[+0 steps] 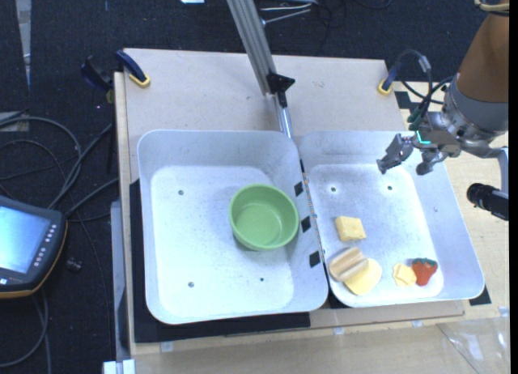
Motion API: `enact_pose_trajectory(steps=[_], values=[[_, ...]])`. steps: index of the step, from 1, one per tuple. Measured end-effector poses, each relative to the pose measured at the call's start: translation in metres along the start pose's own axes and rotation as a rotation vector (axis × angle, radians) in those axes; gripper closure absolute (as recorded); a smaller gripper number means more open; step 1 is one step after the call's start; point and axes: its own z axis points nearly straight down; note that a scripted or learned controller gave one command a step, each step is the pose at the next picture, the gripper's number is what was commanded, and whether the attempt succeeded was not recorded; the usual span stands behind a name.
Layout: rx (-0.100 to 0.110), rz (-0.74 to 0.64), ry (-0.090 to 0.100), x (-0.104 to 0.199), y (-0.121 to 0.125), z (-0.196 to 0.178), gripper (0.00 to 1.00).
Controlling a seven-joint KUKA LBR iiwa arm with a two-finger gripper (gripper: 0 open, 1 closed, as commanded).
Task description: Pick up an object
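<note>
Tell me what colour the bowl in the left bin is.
Green bowl, seen in the camera view.

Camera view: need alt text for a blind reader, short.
The robot arm's pincer hangs over the far part of the right bin, with nothing between its fingers. Nearer the camera in that bin lie a yellow block, a bread-like piece and a small strawberry; the left bin holds a green bowl.
</note>
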Motion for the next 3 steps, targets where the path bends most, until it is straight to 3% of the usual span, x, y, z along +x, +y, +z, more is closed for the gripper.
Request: enact_pose_trajectory(steps=[1, 3], values=[[0.000, 0.000, 0.000, 0.000, 0.000, 0.000, 0.00], [0.005, 0.001, 0.001, -0.019, -0.004, 0.113, 0.00]])
